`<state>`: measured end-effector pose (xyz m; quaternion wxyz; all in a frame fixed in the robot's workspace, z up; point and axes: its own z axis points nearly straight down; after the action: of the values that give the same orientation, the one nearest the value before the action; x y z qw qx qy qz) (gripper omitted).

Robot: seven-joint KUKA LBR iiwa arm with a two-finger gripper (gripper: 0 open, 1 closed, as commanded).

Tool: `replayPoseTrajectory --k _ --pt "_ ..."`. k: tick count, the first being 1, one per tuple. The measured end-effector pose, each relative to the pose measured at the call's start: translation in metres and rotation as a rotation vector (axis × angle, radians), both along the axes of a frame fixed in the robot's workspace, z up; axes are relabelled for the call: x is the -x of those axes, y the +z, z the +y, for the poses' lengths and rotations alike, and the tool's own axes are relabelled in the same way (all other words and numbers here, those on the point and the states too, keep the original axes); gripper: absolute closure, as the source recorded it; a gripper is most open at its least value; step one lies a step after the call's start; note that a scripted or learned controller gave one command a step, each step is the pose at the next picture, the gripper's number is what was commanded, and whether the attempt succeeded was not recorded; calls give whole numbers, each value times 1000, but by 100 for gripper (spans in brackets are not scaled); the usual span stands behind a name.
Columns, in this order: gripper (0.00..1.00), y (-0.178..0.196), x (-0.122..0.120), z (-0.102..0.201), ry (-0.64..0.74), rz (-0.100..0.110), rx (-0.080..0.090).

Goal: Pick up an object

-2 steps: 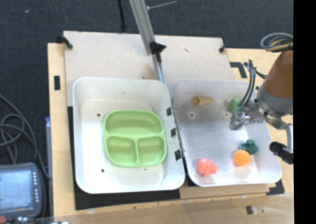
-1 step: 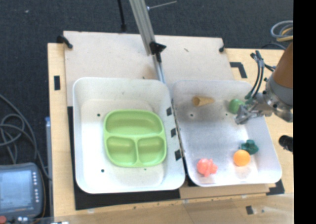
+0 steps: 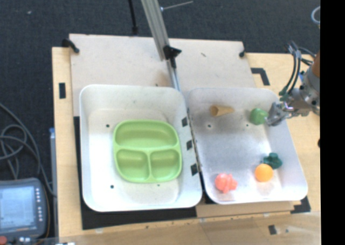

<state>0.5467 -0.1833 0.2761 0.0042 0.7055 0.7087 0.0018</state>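
Observation:
The right bin [image 3: 237, 141] holds several small objects. A light green round piece [image 3: 257, 115] lies near its far right rim, and my gripper [image 3: 276, 113] sits right beside it, touching or nearly touching its right side. A tan cone [image 3: 221, 110] rests at the far side of the bin. An orange ball [image 3: 263, 172] and a dark green piece [image 3: 273, 160] lie near the front right corner. A red lumpy object [image 3: 226, 182] sits near the front rim.
The left bin [image 3: 97, 130] holds a light green divided plate [image 3: 146, 150]. A slanted metal pole [image 3: 156, 22] rises behind the bins. Cables [image 3: 295, 68] hang by the arm at the right.

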Motion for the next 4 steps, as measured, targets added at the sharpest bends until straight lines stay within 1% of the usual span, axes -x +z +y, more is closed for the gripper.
replayPoseTrajectory --k 1,2,3,4 --pt "100 -14 0 51 2 6 -3" --pt "100 -7 -5 104 4 4 -4" --pt "100 -12 -9 146 2 8 -4" --pt "100 -24 -1 197 3 8 -4"
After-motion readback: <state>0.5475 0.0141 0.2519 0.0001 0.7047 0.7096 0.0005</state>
